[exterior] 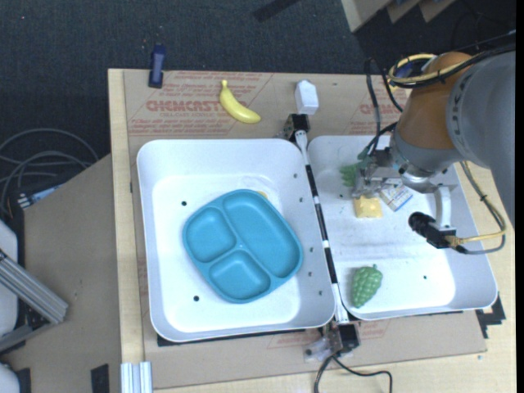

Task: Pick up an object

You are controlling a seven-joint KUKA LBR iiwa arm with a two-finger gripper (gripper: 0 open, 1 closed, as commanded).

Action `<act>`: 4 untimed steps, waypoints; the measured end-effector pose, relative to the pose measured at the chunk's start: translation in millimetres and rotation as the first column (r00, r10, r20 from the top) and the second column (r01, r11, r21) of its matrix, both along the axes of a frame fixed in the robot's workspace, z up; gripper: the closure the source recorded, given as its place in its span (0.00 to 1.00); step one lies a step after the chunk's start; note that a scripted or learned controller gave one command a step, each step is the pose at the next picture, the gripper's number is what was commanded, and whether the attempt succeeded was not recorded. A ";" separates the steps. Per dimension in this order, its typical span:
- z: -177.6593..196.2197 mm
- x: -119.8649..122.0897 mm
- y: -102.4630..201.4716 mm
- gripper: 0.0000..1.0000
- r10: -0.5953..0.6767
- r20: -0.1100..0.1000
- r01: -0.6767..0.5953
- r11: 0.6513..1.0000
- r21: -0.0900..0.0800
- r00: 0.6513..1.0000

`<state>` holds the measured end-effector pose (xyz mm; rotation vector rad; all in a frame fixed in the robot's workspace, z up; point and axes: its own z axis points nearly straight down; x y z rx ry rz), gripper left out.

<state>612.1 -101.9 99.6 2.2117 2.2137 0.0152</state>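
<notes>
My gripper (372, 180) hangs low over the back of the right bin (426, 289), reaching in from the right under the grey and orange wrist. Right below it lies a small yellow block (368, 209). A green leafy item (351, 173) sits just left of the gripper, partly hidden by it. A small white and blue card-like item (398, 198) pokes out beside the yellow block. A green bunch of grapes (366, 284) rests near the bin's front left corner.
The left bin (164, 178) holds a blue divided plate (241, 245). A yellow banana (236, 105), a blue object (157, 65) and a white object (307, 96) lie on the board behind the bins. Cables run from the arm across the right bin.
</notes>
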 end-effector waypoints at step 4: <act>-9.7 43.8 9.3 0.00 0.000 -0.007 0.000 1.000 -0.001 1.000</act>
